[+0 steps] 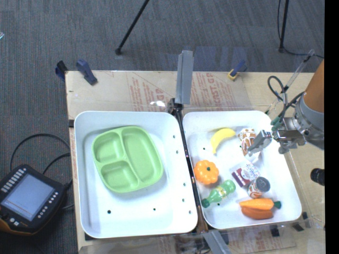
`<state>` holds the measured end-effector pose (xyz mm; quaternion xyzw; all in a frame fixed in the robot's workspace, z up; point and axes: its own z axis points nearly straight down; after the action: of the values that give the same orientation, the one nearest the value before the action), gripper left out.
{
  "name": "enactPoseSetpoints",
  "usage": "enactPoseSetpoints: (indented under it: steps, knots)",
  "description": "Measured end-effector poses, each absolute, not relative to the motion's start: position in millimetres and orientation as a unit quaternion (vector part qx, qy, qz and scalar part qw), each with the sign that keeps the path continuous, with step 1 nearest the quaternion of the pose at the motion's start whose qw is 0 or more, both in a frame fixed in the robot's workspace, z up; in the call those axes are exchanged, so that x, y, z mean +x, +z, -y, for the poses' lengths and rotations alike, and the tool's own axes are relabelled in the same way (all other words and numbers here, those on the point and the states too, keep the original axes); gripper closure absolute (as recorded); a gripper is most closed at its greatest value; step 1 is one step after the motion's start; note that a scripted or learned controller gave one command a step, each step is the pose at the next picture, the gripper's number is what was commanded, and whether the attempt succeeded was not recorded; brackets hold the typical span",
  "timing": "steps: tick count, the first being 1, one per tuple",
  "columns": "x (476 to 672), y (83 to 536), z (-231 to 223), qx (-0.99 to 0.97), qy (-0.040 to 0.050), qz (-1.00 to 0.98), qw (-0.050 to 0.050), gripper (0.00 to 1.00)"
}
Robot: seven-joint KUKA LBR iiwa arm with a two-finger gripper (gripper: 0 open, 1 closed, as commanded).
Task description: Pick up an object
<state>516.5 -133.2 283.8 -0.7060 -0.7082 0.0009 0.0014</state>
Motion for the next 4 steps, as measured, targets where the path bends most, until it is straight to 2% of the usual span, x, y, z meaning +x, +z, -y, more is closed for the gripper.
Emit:
enactPoseSetpoints:
  steps: [1,2,3,4]
  knots:
    - [606.1,251,153,-0.648,0.0006,0.762,0.001,0.00]
    - [644.6,157,179,-0.591,0.0001,0.807,0.001,0.00]
    - [645.1,99,208,-0.613,-0.0007,0.790,-0.001,0.00]
    - [645.3,109,209,-0.615,-0.0013,0.789,-0.001,1.00]
